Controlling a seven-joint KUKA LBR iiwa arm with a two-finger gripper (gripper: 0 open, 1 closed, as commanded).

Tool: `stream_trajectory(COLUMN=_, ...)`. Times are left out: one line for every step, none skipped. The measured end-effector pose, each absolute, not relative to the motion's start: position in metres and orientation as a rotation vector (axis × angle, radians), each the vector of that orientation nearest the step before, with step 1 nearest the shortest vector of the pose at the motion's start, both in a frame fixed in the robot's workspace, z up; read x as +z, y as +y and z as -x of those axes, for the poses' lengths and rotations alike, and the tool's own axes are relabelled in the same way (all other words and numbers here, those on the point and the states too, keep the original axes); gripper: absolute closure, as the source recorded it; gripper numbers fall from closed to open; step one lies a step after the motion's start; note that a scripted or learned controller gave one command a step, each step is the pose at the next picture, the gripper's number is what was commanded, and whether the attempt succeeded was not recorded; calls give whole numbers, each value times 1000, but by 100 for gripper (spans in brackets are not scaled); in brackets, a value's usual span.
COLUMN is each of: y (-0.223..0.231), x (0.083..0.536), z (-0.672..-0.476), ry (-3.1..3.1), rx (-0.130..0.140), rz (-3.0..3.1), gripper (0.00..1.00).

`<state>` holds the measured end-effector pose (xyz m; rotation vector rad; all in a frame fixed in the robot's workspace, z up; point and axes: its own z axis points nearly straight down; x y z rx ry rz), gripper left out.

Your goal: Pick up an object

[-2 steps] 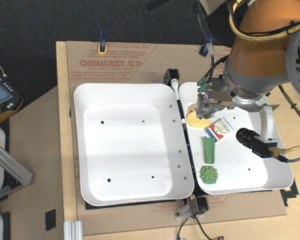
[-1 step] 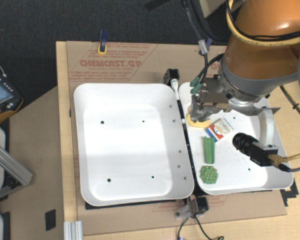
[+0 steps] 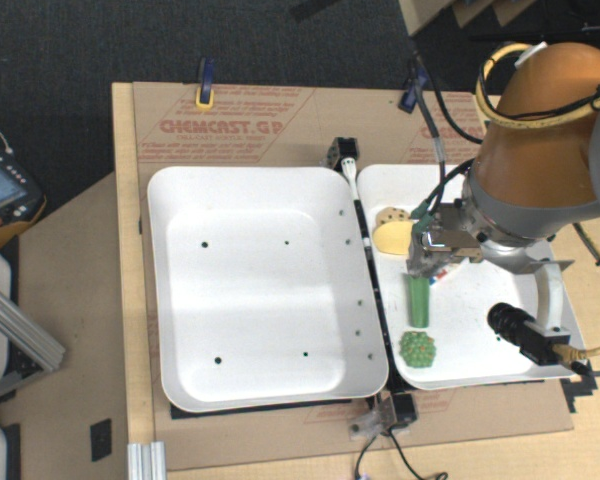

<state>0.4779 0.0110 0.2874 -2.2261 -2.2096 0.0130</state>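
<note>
In the right bin (image 3: 480,373), the end effector (image 3: 426,264) hovers over a green stick (image 3: 418,301); its spread I cannot tell. The stick looks light and stiff; best gripped mid-length, across its narrow width.

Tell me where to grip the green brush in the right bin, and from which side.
Grip the green brush on its straight handle, partway between the gripper and the round bristly head. Probably come straight down, fingers closing across its narrow width: it lies flat, lengthwise front to back, on open floor.
</note>
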Motion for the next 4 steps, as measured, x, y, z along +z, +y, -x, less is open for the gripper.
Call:
stream_trajectory(y=54, x=299, z=-504, ry=-2228, rx=-4, rz=2218, gripper=100)
stream_trajectory(y=-50, x=334, z=-479, ry=-2214, rx=-2, rz=2239, gripper=100)
stream_trajectory(y=7, x=339, z=-480, ry=-2229, rx=-4, rz=2217, gripper=100)
stream_trajectory(y=4, x=349, z=-480, ry=-2226, rx=-5, rz=2223, gripper=100)
